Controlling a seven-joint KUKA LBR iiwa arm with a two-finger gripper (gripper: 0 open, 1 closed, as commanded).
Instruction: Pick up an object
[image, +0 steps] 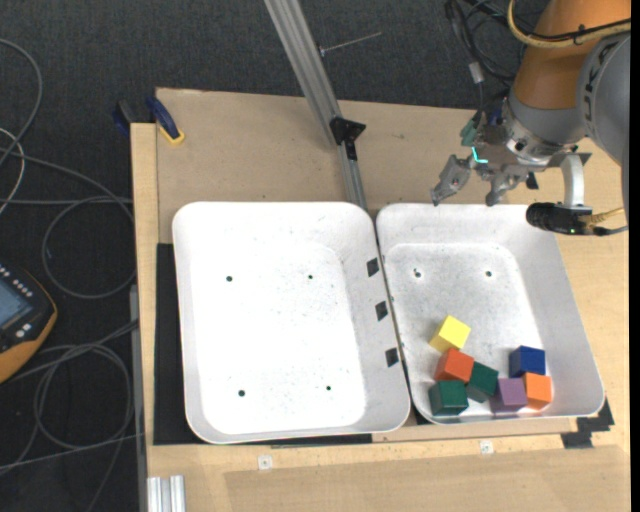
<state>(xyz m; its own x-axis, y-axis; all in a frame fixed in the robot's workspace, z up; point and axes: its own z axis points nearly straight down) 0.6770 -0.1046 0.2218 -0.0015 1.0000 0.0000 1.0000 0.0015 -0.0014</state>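
Blocks (487, 377) heaped, partly overlapping, in right bin (560, 290) near corner; left bin (200, 250) beside it. Gripper (472, 190) above far rim, jaws spread, nothing between.

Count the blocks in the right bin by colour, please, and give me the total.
Yellow: 1
Orange: 2
Green: 2
Blue: 1
Purple: 1
Total: 7 blocks, all in the right bin.

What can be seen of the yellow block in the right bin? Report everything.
The yellow block is a small cube with a plain matte face, turned diagonal to the right bin's walls. It sits on the bin floor at the upper left edge of the block cluster, touching or nearly touching the orange block below it. Nothing grips it.
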